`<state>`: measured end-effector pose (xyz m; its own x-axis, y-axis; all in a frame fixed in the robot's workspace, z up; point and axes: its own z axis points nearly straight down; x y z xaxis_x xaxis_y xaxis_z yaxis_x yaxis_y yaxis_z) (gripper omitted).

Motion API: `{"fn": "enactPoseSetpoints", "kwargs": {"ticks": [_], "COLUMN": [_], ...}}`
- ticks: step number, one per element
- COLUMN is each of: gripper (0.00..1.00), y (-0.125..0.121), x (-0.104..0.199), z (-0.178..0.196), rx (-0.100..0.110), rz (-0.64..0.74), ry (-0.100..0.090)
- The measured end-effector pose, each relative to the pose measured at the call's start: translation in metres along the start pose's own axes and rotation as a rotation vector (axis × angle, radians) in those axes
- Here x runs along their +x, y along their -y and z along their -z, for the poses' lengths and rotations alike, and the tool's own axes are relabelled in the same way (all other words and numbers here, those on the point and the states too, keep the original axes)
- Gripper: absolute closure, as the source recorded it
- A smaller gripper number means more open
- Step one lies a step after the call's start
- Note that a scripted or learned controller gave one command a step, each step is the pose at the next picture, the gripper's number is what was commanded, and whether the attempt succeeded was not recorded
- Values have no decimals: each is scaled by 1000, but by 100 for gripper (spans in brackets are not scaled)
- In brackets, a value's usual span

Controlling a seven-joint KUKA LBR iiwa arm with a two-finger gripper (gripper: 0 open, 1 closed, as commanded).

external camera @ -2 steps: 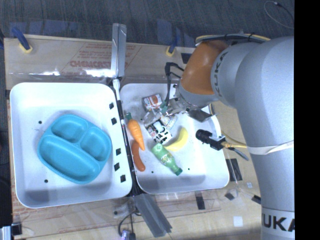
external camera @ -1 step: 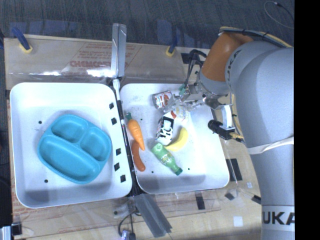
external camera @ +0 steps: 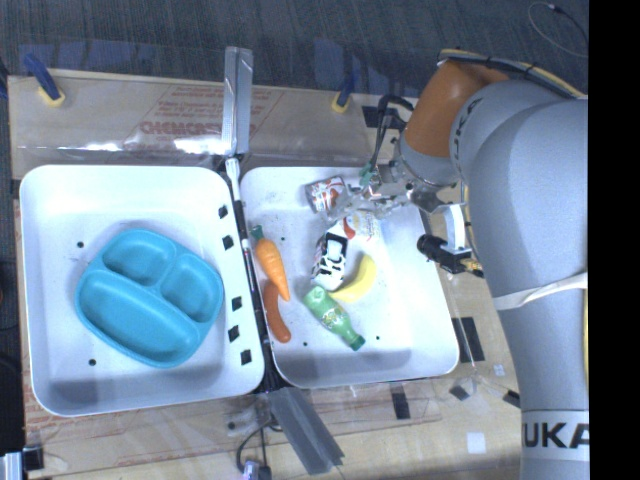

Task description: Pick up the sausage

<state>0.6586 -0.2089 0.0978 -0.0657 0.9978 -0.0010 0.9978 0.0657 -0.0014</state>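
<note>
The sausage [external camera: 276,314] is a reddish-brown stick lying along the left wall of the right bin [external camera: 420,343], just below an orange carrot [external camera: 271,266]. My gripper [external camera: 372,196] hangs over the upper middle of the right bin, beside a crumpled can [external camera: 325,194]. It is well up and to the right of the sausage, with nothing of the sausage near it. The grey arm with its orange band [external camera: 440,118] comes in from the right.
In the right bin lie a black-and-white toy [external camera: 330,256], a banana [external camera: 358,278], a green bottle [external camera: 334,318] and a small red piece [external camera: 350,228]. The left bin [external camera: 50,208] holds a blue divided plate [external camera: 150,296]. A metal divider [external camera: 238,98] stands between the bins.
</note>
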Motion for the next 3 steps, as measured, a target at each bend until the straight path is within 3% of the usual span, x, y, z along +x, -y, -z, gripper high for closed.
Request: {"fn": "enactPoseSetpoints", "kwargs": {"ticks": [1, 2, 3], "gripper": [0, 0, 0], "y": [0, 1, 33], "x": [0, -1, 51], "z": [0, 91, 0], "rx": [0, -3, -10], "rz": [0, 80, 177], "ry": [0, 0, 2]}}
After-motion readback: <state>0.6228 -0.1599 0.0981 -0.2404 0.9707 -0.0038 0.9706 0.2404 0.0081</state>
